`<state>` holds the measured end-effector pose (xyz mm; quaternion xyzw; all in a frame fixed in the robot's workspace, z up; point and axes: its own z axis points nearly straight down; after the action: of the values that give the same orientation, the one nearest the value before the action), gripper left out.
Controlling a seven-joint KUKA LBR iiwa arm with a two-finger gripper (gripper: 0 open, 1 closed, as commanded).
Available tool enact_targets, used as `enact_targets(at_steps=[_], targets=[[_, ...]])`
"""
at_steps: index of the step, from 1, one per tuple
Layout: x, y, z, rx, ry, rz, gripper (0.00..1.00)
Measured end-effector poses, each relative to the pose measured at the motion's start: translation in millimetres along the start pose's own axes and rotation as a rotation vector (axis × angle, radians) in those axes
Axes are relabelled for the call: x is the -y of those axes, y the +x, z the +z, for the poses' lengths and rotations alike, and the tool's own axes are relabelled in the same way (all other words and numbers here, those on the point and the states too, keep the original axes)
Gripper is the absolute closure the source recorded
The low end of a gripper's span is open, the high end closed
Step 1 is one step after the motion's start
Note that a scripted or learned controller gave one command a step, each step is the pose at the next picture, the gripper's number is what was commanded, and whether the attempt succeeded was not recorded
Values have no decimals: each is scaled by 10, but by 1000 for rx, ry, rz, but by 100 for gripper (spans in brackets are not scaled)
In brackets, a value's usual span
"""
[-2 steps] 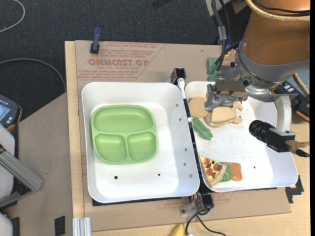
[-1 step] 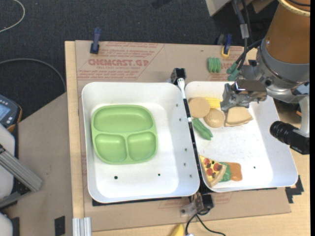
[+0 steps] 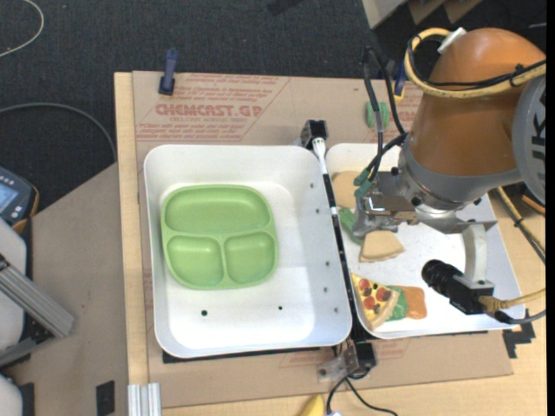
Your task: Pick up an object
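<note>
My gripper [image 3: 375, 224] hangs low over the left part of the right bin [image 3: 451, 319], under the orange-banded wrist. Just below it lies a tan wedge-shaped piece [image 3: 381, 248], like a slice of bread. A second tan piece [image 3: 347, 189] lies at the bin's back left, partly hidden by the arm. A green thing [image 3: 349, 220] peeks out beside the gripper at the bin's left wall. A toy pizza slice [image 3: 388, 302] with red and green toppings rests at the bin's front left. Nothing shows between the fingers.
The left bin [image 3: 173, 319] holds a green three-compartment plate [image 3: 219, 235]. A divider rail [image 3: 334, 224] runs between the two bins. Both bins sit on a cardboard sheet [image 3: 217, 107]. The arm's body covers the right bin's back and middle.
</note>
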<state>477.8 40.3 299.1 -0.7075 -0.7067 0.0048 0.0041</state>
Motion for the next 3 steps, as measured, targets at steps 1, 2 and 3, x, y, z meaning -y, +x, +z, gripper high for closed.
enact_targets(at_steps=[1,2,3], targets=[[-12,-475,-1140,0,-28,4,100],[-2,-143,-1050,-2,-11,-4,100],[-1,-638,-214,1,-3,5,100]])
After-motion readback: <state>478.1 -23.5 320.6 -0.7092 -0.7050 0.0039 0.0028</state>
